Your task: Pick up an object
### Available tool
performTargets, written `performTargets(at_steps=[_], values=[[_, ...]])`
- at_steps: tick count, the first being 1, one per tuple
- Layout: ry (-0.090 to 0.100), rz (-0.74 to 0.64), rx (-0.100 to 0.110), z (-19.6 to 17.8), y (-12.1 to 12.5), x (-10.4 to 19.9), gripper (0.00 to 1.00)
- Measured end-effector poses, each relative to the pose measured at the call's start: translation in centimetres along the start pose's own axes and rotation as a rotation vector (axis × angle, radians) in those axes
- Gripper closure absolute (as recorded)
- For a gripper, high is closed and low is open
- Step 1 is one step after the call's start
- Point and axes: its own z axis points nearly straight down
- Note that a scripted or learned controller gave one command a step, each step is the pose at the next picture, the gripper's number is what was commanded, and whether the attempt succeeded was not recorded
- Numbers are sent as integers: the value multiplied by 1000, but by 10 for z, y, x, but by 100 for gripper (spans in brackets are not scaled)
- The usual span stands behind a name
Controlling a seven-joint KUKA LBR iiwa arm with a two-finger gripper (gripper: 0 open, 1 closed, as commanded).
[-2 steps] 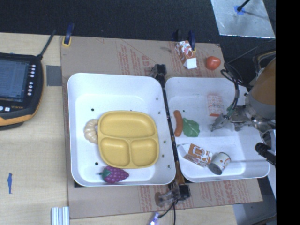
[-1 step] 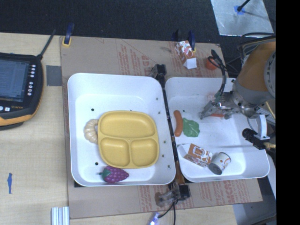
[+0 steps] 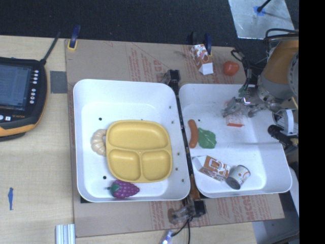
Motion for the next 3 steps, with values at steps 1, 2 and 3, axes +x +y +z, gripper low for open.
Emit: performTargets(at_steps=[1,2,3], values=[[1,2,0,-38,-51,-7,0],[-3,0,-6,-4,-17,48,0],[0,3,-1,-69,-32,-7,0]])
